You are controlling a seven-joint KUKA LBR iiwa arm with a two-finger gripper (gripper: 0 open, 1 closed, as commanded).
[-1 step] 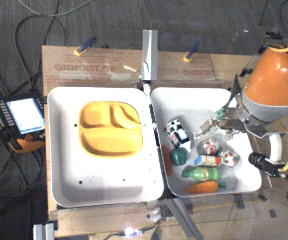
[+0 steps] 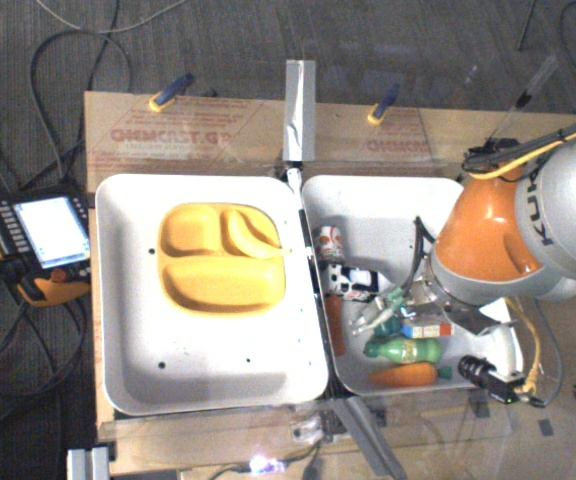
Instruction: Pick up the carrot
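Carrot (image 2: 404, 375) is what the job wants, and it lies orange and lengthwise at the bottom edge of the right bin (image 2: 368, 200), in the lower right of the frame, just below a green bottle (image 2: 404, 350) that lies nearly parallel to it. Judging by that, the pick has not been made: the carrot rests on the bin floor with nothing closed around it. The gripper (image 2: 393, 304) hangs a little above and to the left of the carrot, over a jumble of small items near the bin's middle, and whether it is wide or narrow cannot be told, since the clutter beneath it blurs its outline. What seems left is to shift the tool down the frame past the bottle, descend, close on the carrot and lift. Counting what shows: one carrot, one green bottle, one small can (image 2: 328, 239) near the upper left corner of the right bin, one black-and-white cow toy (image 2: 353, 281) below it, and one slim reddish-brown piece (image 2: 335, 326) along the bin's left wall. Two white bins sit side by side; the left bin (image 2: 118, 268) holds one yellow compartment tray (image 2: 222, 258). One handheld pendant (image 2: 43, 235) lies at the frame's left edge.
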